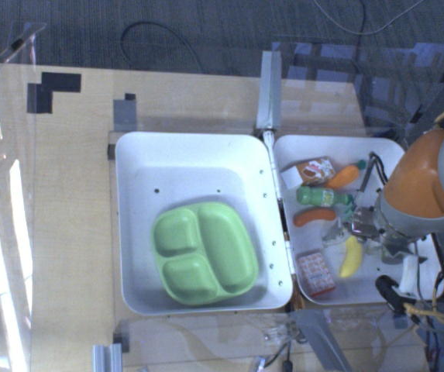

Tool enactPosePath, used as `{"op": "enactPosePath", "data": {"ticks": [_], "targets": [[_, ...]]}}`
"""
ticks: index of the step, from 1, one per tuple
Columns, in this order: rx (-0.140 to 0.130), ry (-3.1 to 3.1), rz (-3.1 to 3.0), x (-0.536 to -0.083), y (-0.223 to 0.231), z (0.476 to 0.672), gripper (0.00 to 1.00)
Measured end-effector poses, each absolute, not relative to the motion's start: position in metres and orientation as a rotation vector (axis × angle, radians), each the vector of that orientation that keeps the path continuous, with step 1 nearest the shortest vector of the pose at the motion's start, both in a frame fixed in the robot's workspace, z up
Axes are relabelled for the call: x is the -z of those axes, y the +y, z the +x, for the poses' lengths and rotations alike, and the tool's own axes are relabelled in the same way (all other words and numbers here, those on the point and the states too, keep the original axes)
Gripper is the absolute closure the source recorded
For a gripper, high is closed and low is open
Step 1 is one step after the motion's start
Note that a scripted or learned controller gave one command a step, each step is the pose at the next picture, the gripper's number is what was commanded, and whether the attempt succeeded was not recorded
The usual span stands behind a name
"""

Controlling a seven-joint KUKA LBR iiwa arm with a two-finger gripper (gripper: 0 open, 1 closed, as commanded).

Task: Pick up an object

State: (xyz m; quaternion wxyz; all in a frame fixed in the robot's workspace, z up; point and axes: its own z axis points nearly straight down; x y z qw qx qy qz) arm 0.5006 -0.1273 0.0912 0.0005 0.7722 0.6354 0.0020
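Camera view puts your likeliest target, the yellow banana [350,257], lying flat on the floor of the right bin [376,147] at lower right of the frame, so by my judgement nothing is picked up yet. Your gripper [355,225] hangs just above the banana's upper end, beside the red sausage [314,217] and green bottle [324,198]. You cannot tell how the fingers stand.

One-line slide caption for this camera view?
Arm's tool low in right bin above banana; green divided plate in left bin.
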Motion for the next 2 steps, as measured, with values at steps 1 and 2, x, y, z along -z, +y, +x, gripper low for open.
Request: {"op": "enactPosePath", "data": {"ticks": [1, 2], "targets": [[-0.013, 2.003, 2.421, -0.101, -0.125, 0.504, 1.0], [-0.004, 1.98, 2.439, -0.184, -0.078, 0.543, 1.0]]}}
